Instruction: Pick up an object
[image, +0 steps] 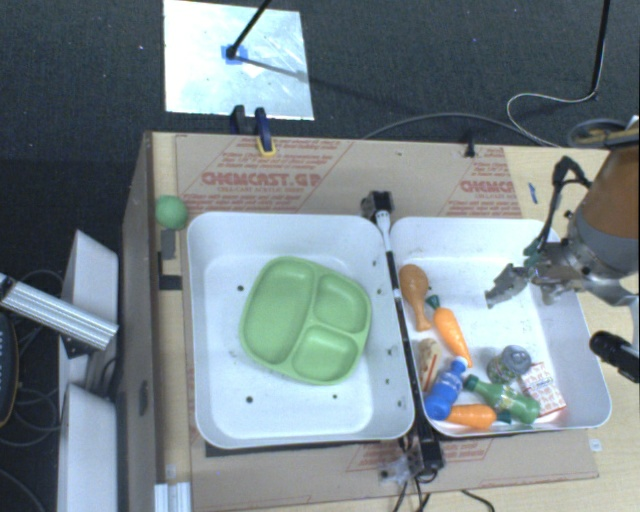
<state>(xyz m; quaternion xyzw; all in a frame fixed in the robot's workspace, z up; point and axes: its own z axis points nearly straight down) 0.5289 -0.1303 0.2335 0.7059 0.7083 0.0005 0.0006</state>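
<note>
Tool (503, 287) hovers over right bin (585, 330), above toys (470, 375).

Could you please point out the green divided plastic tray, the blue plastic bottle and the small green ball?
green divided plastic tray (306, 320), camera view, central ridge.
blue plastic bottle (444, 392), camera view, body.
small green ball (171, 211), camera view, centre.

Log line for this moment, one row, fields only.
arm: over right bin | gripper: above bin floor, nothing seen between fingers | objects: carrot, blue bottle, green bottle in right bin | left bin: green tray

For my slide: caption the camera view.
Arm's gripper above right bin of toys; green tray in left bin.
</note>
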